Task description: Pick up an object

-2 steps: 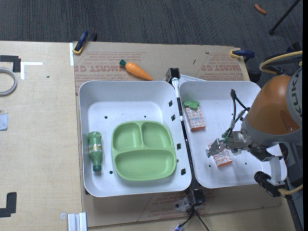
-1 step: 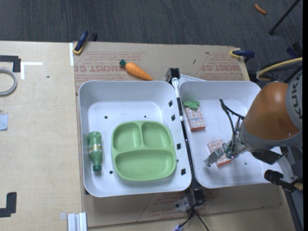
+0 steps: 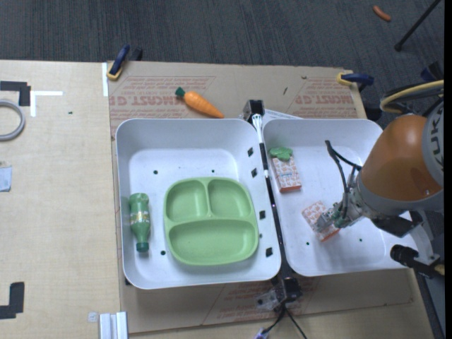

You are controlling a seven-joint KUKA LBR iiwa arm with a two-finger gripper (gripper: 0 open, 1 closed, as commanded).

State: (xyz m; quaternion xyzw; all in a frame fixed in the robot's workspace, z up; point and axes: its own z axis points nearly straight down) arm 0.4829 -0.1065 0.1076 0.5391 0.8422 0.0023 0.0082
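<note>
In the right bin point(image 3: 367, 263) my gripper point(image 3: 333, 219) is down low, right against a small pink-and-white packet point(image 3: 315, 215) near the bin's middle. The arm's orange band point(image 3: 399, 162) rises above it on the right. An orange-pink box point(image 3: 287, 174) lies further back in the same bin, with a small green piece point(image 3: 281, 153) at its far end. The packet touches the gripper's left side, and I cannot make out whether it is gripped.
The left bin point(image 3: 131, 147) holds a green divided plate point(image 3: 210, 221) and a green bottle point(image 3: 139, 221) lying along its left wall. A toy carrot point(image 3: 200, 102) rests on the cardboard behind the bins. Cables point(image 3: 339, 162) trail beside the wrist.
</note>
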